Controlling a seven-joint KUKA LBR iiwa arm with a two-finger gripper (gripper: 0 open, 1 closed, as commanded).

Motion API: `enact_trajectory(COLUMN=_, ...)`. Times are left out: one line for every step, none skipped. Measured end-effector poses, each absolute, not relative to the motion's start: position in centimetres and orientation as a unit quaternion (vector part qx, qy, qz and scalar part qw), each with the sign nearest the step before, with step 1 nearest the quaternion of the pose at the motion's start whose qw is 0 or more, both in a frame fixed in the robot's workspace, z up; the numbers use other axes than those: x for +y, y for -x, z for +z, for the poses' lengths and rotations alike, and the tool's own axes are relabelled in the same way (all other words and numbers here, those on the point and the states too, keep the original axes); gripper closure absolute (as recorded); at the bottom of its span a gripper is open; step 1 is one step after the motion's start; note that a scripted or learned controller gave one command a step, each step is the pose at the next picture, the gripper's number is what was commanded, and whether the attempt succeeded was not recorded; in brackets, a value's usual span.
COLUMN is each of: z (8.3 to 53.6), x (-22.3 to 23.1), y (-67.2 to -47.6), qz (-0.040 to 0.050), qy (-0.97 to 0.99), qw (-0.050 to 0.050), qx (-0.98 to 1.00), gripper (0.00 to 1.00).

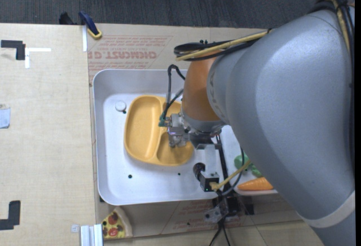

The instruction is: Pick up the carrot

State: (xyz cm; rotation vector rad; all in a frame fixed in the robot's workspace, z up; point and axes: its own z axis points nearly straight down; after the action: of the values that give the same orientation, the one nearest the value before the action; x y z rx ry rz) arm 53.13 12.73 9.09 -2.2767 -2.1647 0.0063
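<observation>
One carrot by arm, mirrored cardboard print unreadable

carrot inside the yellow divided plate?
No: the orange carrot lies on the white bin's floor near its lower right, apart from the yellow divided plate.

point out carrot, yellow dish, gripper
carrot (256,184): camera view, on its orange body, beside the arm's lower edge.
yellow dish (142,126): camera view, floor of its left compartment.
gripper (176,139): camera view, at its tip over the dish.
</observation>
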Motion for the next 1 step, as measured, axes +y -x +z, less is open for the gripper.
enact_trajectory(z=13.96, x=13.34, y=-48.80, qz=0.0022, qy=0.854, qw=0.000, qx=-0.520, gripper=1.00)
